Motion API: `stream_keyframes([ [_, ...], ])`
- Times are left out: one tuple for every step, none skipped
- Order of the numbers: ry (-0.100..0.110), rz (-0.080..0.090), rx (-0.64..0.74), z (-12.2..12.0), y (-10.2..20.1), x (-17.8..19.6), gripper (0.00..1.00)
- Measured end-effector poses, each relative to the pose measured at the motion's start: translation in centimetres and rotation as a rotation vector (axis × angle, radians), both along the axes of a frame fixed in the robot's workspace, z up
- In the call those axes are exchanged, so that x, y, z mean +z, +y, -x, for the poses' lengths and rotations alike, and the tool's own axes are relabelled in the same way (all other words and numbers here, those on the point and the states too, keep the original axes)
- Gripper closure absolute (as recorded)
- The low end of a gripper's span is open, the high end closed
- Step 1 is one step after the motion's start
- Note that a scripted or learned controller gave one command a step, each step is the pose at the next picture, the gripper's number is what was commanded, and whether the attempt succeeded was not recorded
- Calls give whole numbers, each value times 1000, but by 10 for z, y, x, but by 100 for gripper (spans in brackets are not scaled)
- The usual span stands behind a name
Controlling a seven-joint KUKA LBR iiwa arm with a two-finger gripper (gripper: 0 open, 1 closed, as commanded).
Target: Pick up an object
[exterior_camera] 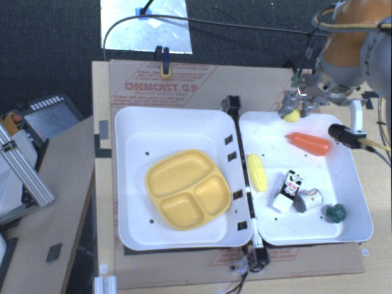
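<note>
Gripper [294, 110] at far edge of right bin [355, 225], over its back-left corner. A small yellow object [291, 116] sits at the fingertips; it looks pinched between them, though the fingers are small and partly blurred here. The object is rounded and lemon-coloured, too compact to show a clear long axis or heading. Whether it touches the bin rim below cannot be told.

Other items in right bin:
- Orange carrot [309, 143], long axis running left-right with a slight downward tilt to the right, blunt end left.
- Yellow corn cob [256, 171] near the divider, long axis running front to back.
- Black-and-white cow-patterned toy [288, 190] on a white base, tilted.
- Small grey-and-white piece [307, 199] just beside it.
- Dark green lump [335, 212] near the right front corner.

Left bin [131, 133]: yellow three-compartment plate [187, 188], set at a diagonal.
</note>
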State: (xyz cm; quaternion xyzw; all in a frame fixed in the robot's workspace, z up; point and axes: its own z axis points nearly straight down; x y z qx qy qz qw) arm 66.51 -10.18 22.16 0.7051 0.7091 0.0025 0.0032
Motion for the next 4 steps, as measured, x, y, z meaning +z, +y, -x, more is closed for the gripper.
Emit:
stream_keyframes([
  [0,1,-3,-2,-10,58,100],
  [9,-2,2,20,37,37,100],
  [9,-2,2,44,91,35,100],
  [10,-2,2,65,136,14,100],
])
